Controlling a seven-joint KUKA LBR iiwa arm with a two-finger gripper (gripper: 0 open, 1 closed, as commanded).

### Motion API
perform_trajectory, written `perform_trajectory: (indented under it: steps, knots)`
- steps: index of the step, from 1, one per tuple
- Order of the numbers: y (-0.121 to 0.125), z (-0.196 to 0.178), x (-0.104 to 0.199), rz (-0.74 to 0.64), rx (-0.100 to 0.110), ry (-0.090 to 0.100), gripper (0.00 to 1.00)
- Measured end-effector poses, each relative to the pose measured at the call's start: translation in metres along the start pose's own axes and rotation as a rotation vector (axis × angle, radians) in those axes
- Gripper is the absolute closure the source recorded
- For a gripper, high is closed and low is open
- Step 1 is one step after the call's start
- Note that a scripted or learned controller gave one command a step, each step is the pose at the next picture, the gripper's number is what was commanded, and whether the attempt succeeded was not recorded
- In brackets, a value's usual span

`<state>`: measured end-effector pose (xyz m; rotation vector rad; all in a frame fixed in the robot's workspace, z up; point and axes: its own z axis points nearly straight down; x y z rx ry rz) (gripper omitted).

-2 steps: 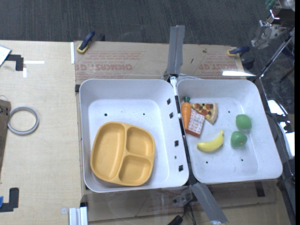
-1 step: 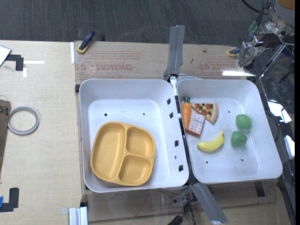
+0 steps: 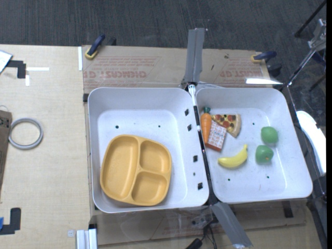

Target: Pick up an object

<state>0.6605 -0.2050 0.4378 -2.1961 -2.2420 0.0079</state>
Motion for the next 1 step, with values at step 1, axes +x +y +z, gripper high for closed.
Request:
perform_trajectory:
  steps: [1]
  knots:
    - [0.0008,0.1061,0.0289,-0.125,0.001,0.002,1.0]
